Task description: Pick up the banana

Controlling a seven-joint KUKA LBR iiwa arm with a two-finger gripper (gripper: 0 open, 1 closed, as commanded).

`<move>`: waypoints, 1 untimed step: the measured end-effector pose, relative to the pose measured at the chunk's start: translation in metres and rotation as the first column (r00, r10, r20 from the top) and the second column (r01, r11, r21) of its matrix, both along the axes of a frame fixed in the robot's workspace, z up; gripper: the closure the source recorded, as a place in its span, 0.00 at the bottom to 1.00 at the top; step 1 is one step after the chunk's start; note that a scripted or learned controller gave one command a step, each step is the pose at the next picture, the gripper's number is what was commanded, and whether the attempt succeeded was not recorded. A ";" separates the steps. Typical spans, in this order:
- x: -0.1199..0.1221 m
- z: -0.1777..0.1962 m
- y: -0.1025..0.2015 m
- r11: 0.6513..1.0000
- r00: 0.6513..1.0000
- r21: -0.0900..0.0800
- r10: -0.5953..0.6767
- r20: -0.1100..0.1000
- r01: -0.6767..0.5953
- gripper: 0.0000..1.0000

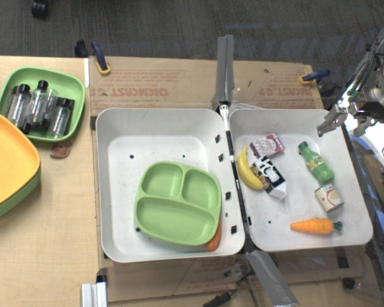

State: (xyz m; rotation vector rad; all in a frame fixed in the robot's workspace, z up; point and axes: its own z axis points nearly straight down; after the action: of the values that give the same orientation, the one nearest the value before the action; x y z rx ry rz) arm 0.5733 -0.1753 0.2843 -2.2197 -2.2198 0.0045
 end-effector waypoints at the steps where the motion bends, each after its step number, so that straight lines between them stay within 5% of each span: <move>1: -0.009 -0.001 0.022 0.996 0.996 0.000 0.094 0.001 -0.094 0.00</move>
State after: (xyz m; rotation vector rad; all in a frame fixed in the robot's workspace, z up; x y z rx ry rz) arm 0.5641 -0.1529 0.2831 -2.1131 -2.3226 0.0033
